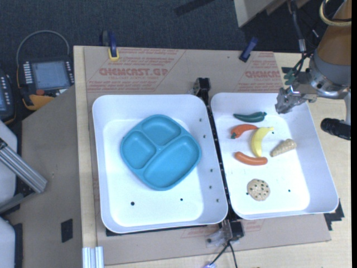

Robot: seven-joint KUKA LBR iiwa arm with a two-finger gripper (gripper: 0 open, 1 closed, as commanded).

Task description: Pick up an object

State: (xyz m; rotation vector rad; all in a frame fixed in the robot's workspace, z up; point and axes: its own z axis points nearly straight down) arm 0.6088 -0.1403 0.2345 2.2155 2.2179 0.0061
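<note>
In the left shallow white bin (111,205) lies a sky-blue plastic divided plate (160,151) with three compartments, sitting near the bin's middle and turned at a slant. Across the black seam, the right shallow white bin (312,200) holds the candidates for picking: a dark green toy pepper (250,116) toward the far side, an orange-red toy chili (243,130) just below it, a yellow plastic banana (259,140) touching or nearly touching the chili's tip, a tan ridged pastry-like piece (283,147) just beside the banana on its right, a red-orange toy sausage (251,159) below the banana, and a round speckled cookie (258,189) standing apart nearer the front edge. Rightmost, the metal two-finger gripper (285,103) hangs over the far right part of this bin, near the green pepper's right end, with nothing between it and the bin that I can make out; whether it is spread or pressed together I cannot tell at this size. The step in hand looks like the approach before any grasp. The pepper is the nearest piece and lies clear on its far side, so a good try would centre over its middle and close across its narrow width, keeping off the chili below.
</note>
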